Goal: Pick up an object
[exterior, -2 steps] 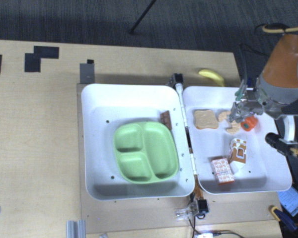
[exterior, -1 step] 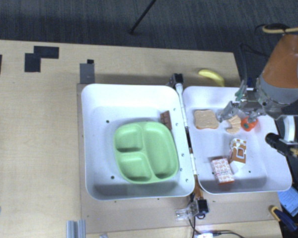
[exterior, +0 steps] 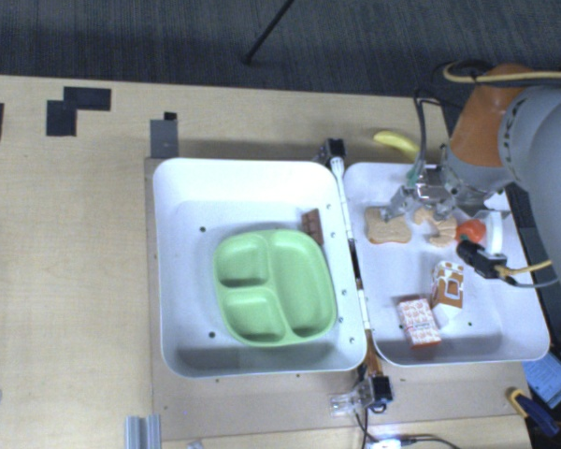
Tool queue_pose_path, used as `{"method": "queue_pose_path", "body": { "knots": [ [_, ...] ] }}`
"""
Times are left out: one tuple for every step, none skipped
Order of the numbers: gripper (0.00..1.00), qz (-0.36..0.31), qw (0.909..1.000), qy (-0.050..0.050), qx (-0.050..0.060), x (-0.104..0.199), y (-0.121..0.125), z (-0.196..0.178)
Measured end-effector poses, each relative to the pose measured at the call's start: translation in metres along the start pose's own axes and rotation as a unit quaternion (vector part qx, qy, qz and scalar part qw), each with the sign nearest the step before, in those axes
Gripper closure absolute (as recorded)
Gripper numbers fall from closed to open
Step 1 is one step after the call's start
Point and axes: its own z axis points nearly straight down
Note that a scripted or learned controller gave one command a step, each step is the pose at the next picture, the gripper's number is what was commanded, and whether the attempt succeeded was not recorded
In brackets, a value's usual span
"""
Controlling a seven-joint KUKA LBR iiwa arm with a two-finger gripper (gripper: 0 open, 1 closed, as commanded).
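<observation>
The left bin (exterior: 182,251) held a pale green divided plate (exterior: 275,285) lying flat, three compartments up, with a small brown block (exterior: 311,222) just beside its upper right corner against the bin wall. The right bin (exterior: 514,330) carried the small things, and over its upper part the grey arm (exterior: 533,138) reached in from the right.

The gripper (exterior: 419,201) hung low over two tan, biscuit-shaped toys — the larger tan piece (exterior: 388,228) to the left, the smaller tan piece (exterior: 441,233) just right of it. Its metal fingers looked spread, tips near the tan pieces, and nothing showed between them.

Lower in that bin lay a small brown-and-white carton (exterior: 448,285) and, near it, a little red-and-white packet (exterior: 418,320). A red ball-like item (exterior: 471,231) sat beside the smaller tan piece; a yellow banana-shaped toy (exterior: 395,141) lay outside the bin's top edge.

The larger tan piece seemed the likely target — probably light, stiff, low and flat, so a grasp across its narrow waist would suit; its smooth, shallow edges could slip from the tips.
</observation>
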Motion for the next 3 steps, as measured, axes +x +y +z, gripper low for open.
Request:
{"method": "queue_pose_path", "body": {
  "knots": [
    [1.00, -0.002, 1.0000, 0.000, 0.001, 0.001, 0.000, -0.010],
    [0.00, -0.002, 1.0000, 0.001, 0.001, 0.001, 0.000, -0.010],
    [1.00, -0.004, 1.0000, 0.000, -0.001, 0.001, 0.002, -0.021]
  ]
}}
